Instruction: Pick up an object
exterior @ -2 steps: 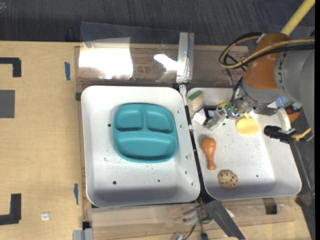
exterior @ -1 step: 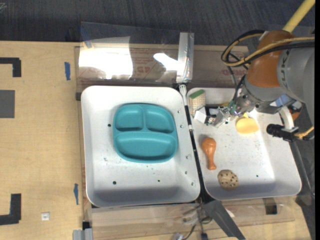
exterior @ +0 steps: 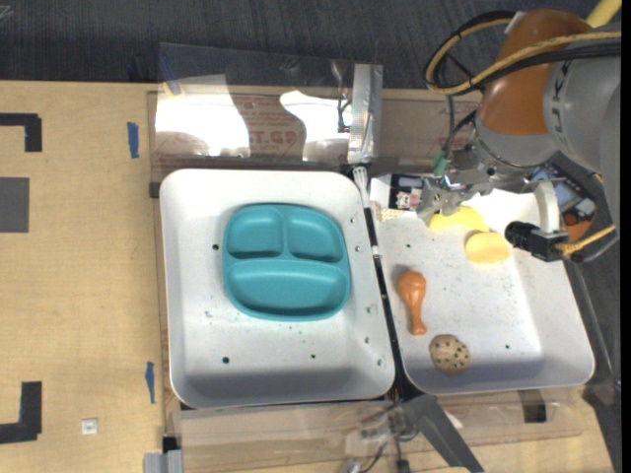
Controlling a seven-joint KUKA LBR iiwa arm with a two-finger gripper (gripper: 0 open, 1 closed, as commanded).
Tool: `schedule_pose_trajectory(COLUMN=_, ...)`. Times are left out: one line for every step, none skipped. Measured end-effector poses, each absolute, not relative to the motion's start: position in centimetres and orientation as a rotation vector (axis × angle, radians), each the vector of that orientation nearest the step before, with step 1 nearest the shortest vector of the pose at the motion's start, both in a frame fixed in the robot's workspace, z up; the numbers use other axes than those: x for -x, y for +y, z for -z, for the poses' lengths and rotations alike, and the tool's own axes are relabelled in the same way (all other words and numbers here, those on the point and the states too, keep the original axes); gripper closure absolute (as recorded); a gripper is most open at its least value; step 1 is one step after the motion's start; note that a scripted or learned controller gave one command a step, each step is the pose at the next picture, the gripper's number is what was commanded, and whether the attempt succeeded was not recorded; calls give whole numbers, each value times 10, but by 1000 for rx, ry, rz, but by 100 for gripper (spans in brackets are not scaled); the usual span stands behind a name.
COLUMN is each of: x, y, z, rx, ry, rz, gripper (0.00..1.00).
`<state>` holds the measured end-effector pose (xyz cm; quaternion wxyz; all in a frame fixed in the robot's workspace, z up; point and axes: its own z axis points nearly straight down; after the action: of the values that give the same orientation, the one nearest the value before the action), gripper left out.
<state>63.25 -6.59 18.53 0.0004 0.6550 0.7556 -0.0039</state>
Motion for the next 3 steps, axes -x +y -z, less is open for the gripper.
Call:
schedule_pose_trajectory(x=-638, y=-59, z=-183, rx=-2122, ry=2320, rz=46, gripper=100)
schedule_pose_trajectory(x=-639, y=-55, z=-183, rx=-2152, ry=2291, rz=57, gripper=100)
schedule_pose_trajectory(x=-668, y=-12, z=-227, rx=-1929, ry=2473, rz=-5, gripper=100)
